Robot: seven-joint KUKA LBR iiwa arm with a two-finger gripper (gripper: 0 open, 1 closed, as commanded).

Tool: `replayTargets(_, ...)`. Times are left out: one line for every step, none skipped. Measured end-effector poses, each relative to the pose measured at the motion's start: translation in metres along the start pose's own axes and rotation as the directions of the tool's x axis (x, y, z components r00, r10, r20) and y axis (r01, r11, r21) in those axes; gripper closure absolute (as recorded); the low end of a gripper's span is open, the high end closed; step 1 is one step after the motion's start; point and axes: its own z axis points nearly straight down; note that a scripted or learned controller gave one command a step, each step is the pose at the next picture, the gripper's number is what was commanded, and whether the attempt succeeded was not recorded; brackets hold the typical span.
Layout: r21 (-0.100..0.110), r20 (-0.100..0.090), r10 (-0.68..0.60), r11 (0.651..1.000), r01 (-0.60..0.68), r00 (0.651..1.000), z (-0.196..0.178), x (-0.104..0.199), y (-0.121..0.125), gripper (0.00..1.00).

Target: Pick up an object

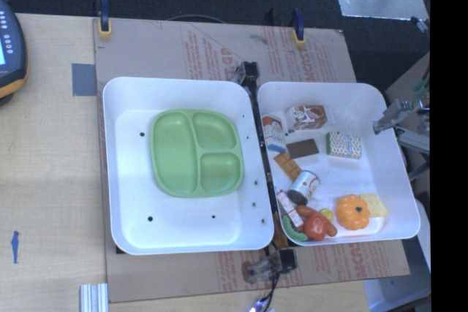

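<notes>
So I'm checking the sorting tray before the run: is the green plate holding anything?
Empty. The green plate lies flat in the left bin, and all three compartments show bare green.

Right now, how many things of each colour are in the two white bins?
Green: 2, the plate and a bean
Orange: 1, the pumpkin
Red: 1, the pepper
Yellow: 1, the block
Brown: 1, the bar
Total: 6, leaving out the mixed-colour packets.

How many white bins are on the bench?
2. The left bin holds a green divided plate; the right bin holds the small items. None seems hidden.
</notes>
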Motion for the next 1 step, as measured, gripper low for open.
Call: replayTargets(0.012,-0.007,-0.011,1.000,0.011,1.000,0.1382,0.1076,0.0259,0.00)
